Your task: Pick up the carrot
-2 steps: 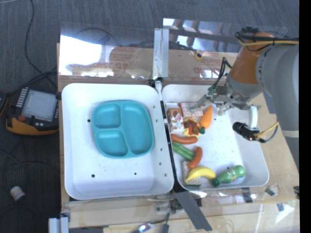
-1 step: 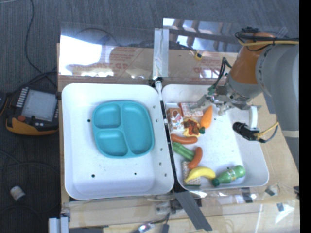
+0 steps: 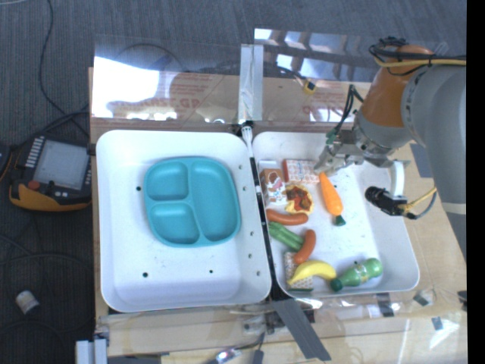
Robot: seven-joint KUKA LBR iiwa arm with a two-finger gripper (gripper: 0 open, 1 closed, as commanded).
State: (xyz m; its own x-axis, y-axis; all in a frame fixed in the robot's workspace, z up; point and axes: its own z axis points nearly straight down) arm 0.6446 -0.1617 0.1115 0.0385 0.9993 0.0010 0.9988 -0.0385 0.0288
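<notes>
- The carrot [image 3: 330, 196] lies in the right bin [image 3: 394, 237], in its upper middle part, orange body slanting down to the right, with its green end pointing toward the bin's lower right.
- The claw [image 3: 331, 156] sits just above the carrot's upper tip, near the bin's back wall; the carrot rests on the bin floor and is not between the fingers.
- Whether the claw is open or closed I cannot tell from this slanted angle.
- The arm [image 3: 409, 105], grey with an orange band, reaches in from the right over the bin's upper right corner.
- Left of the carrot lie several toy foods: a sausage [image 3: 288, 218], a green pepper-like piece [image 3: 286, 236], a second reddish piece [image 3: 306, 245], and a banana [image 3: 314, 271] near the front wall.
- A green bottle-shaped toy [image 3: 358, 273] lies beside the banana, toward the front right.
- The left bin [image 3: 129, 279] holds a teal divided plate [image 3: 190, 202].
</notes>
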